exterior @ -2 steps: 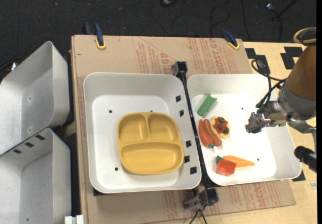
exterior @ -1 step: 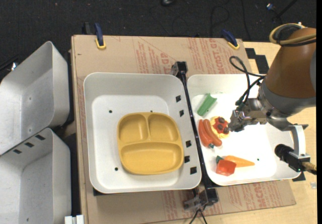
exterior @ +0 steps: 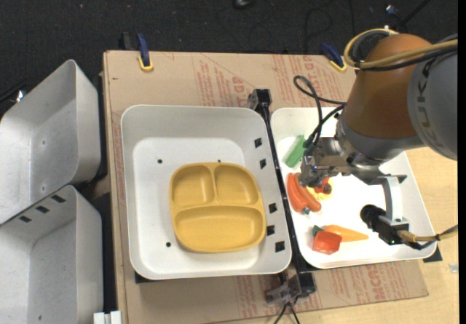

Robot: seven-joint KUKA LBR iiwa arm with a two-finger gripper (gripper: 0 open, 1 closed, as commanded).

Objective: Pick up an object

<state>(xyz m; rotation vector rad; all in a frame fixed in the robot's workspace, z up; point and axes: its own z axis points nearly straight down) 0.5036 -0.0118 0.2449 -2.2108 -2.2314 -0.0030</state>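
Sausages (exterior: 301,194) lie just under my pincer (exterior: 317,178) — whether it grips anything, I cannot tell.

The grey arm with its orange band (exterior: 389,89) reaches in from the right. Its two-finger metal gripper (exterior: 317,173) points downward.

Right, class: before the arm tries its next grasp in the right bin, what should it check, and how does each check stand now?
1. Gripper over the right bin: ok.
2. Red pieces lie just below it: ok.
3. Fingers open or shut: cannot tell.
4. Anything held between fingers: cannot tell.
5. Green piece and orange carrot lie apart from the red pieces: ok.
6. Yellow divided plate sits in the left bin, out of the way: ok.
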